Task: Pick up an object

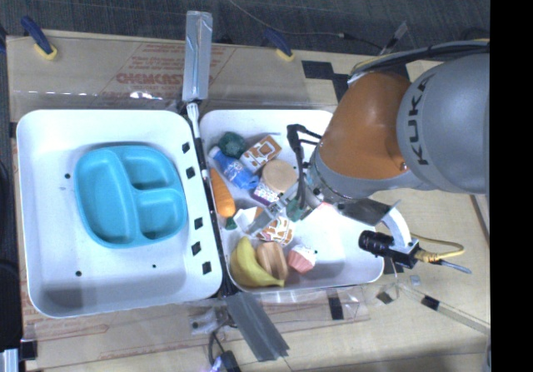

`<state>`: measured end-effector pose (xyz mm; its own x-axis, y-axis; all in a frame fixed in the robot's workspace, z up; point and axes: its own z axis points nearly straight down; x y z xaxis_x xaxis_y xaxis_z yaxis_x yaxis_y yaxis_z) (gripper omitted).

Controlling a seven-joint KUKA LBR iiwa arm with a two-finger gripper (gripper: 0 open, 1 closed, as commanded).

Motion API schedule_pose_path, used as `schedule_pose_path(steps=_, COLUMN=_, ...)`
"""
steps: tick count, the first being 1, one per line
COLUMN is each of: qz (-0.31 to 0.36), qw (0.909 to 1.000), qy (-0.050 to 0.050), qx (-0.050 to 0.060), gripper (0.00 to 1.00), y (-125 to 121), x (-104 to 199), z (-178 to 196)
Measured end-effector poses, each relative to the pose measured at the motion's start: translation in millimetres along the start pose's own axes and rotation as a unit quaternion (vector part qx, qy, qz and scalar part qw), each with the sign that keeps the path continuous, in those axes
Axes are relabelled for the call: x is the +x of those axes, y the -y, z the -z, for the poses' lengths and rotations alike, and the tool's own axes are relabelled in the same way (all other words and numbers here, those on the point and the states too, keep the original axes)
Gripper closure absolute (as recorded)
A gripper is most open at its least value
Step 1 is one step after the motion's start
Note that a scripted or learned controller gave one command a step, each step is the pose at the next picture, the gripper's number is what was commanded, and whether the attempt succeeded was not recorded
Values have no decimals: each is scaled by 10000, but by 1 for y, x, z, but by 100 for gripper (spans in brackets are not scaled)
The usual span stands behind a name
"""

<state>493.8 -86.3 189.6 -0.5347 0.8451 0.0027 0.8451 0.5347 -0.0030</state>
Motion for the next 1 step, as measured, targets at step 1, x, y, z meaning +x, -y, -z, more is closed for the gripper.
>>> schedule_pose_path(steps=1, qz=1039, qw=9946, qy=-5, qx=2, gripper=0, y=-7, x=-21, z=-89)
